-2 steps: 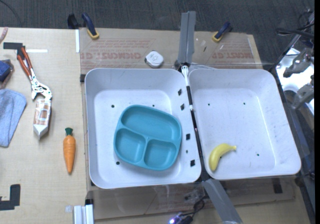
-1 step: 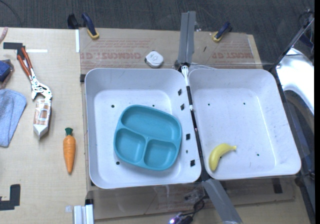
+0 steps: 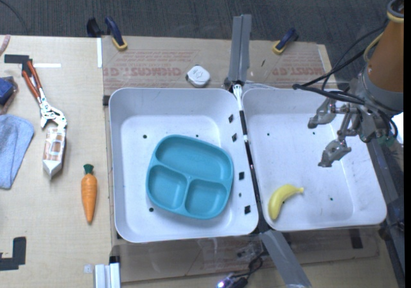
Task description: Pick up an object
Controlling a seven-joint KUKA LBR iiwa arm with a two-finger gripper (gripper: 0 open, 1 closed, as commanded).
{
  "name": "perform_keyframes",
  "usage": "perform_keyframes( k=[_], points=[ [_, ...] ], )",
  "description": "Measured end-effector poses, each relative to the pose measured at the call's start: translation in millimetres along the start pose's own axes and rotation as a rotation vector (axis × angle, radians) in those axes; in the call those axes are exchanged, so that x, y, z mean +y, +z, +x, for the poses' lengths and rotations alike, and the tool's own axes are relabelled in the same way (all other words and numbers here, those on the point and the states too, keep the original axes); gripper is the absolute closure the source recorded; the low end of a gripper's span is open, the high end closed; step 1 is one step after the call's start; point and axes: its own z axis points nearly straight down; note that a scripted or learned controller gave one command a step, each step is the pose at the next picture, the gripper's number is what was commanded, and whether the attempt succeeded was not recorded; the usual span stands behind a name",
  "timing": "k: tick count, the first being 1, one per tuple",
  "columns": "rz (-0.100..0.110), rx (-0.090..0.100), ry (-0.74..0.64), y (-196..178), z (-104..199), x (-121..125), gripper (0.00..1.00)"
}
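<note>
Curved yellow banana point(image 3: 283, 199) in smooth white bin point(image 3: 359, 216); metal pincer point(image 3: 327, 139) above, empty.

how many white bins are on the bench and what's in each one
2. The left bin holds a blue divided plate. The right bin holds a banana, with the gripper above it.

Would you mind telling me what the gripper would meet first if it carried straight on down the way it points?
Probably the bare floor of the right bin beneath the gripper; the banana lies off to the side, though depth is uncertain.
</note>
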Motion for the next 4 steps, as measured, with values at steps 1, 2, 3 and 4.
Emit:
perform_keyframes(
  k=[1, 2, 3, 4],
  points=[
    [0.001, -0.003, -0.046, -120, 11, 71, 0.0],
    [0.002, -0.003, -0.011, -184, 39, -24, 0.0],
    [0.002, -0.002, -0.013, -183, 6, -91, 0.0],
    [0.003, -0.007, -0.014, -193, 4, -91, 1.0]
  ],
)
